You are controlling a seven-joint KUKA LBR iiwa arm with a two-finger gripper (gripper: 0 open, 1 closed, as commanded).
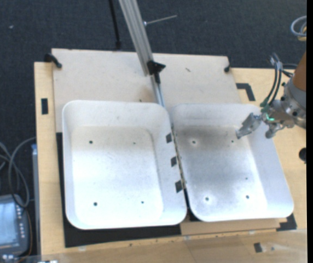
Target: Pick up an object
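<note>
White plastic makes up both shallow bins: the left bin (69, 147) lies toward 9 o'clock of the bench and the right bin (277, 185) toward 3 o'clock, their inner rims touching along a seam with small black clips (174, 160). Grey speckled scuffing darkens both floors, most heavily in the right bin, and a few small dark dots mark each floor

At 3 o'clock in the camera view the arm (293, 100) comes in, with green cabling on its wrist. The gripper (258, 126) hangs over the right bin's 2 o'clock corner, slanted toward 8 o'clock. I cannot tell whether the claw stands wide or narrow, as it is small and blurred, and nothing can be made out held in it. I cannot pick out an object to be lifted on either floor, so its place is beyond telling

A silver aluminium strut (137, 32) runs from 12 o'clock down to the top of the seam. The tan wooden bench (195, 70) sits on dark carpet (36, 15), and a small screen unit (0, 229) with loose cables sits at 8 o'clock
</note>
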